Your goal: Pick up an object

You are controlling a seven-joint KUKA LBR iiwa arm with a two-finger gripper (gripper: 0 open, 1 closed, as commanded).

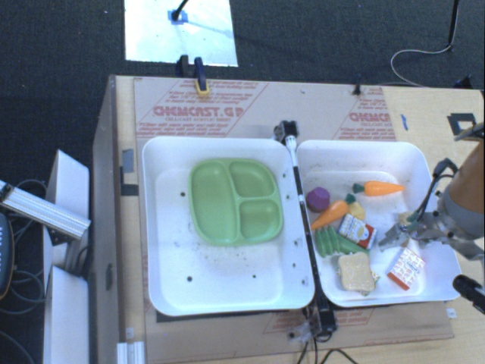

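Left bin [170, 279]: green divided plate [235, 202], three compartments, sits flat toward the bin's upper middle. Nothing on it.

Right bin [379, 152]: all the loose items are here. Purple ball [318, 198] near the divider. Two toy carrots, one [331, 213] angled just right of the ball, one [377, 189] lying flat higher up. Green pea-pod piece [331, 242] below the angled carrot. Small red-and-white carton [356, 230] touching the pea pod's right side. Bread slice [355, 272] near the bottom edge. Red-and-white packet [405, 268] toward the lower right corner.

Hand [396, 234]: comes in from the right, low over the right bin, just above the packet and right of the carton. Fingers look spread, nothing between them. Arm's orange band [465, 182] at the right side.

Bench [258, 105]: board with red lettering under both bins.
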